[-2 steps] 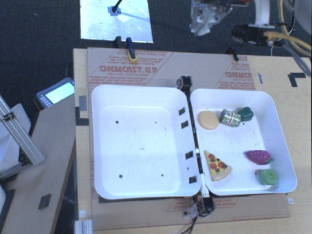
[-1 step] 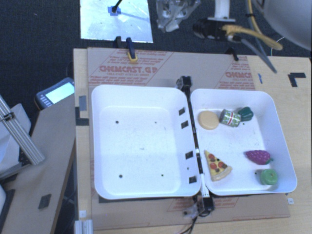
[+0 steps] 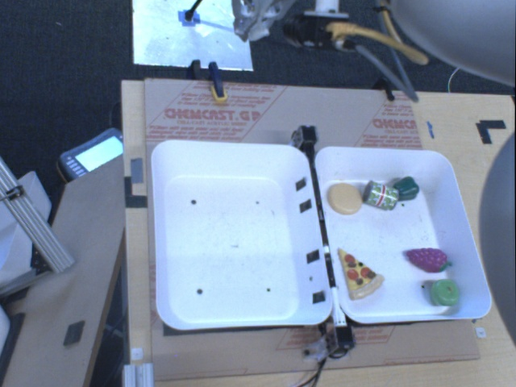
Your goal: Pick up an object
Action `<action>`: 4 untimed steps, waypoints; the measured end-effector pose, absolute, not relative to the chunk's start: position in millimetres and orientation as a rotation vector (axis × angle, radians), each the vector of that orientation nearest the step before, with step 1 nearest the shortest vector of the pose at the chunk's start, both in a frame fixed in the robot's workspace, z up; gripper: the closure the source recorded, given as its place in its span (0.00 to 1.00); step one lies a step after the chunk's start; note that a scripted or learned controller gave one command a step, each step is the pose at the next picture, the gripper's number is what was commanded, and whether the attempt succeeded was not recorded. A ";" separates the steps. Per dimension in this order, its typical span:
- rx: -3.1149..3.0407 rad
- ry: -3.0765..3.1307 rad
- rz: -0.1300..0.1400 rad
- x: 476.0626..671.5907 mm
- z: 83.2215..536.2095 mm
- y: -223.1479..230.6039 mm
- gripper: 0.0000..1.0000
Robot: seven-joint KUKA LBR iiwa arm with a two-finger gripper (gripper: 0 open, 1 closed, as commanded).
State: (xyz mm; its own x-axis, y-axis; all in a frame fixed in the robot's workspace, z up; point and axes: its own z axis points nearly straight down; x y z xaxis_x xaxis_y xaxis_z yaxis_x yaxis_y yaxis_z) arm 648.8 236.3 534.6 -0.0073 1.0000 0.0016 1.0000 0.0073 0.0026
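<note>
The gripper (image 3: 256, 10) hangs at the top of the frame, above the bench's far edge, well apart from both bins; whether it is apart or together cannot be told. All objects lie in the right bin (image 3: 463, 208): a tan disc (image 3: 345, 198), a can (image 3: 380, 195) touching a dark green piece (image 3: 405, 187), a pizza slice (image 3: 359, 273), purple grapes (image 3: 426, 258) and a green round piece (image 3: 443, 292) by the lower right corner. Bare floor lies mid-bin. The left bin (image 3: 161, 216) sits beside it.

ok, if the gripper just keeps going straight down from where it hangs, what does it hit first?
Probably the shiny metal sheet lying on the dark floor beyond the bench: the two-finger gripper hangs at that sheet's right edge, well short of both white bins. Depth is unclear from this slanted view, so it could miss it.
</note>
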 end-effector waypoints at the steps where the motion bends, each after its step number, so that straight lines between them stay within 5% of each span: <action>1: 2.225 2.218 0.000 597.6 535.8 171.7 1.00; 2: 2.212 2.232 0.003 608.1 519.1 238.0 1.00; 3: 2.217 2.225 0.003 608.2 520.3 234.5 0.00; 4: 2.212 2.228 0.008 608.2 532.2 235.0 1.00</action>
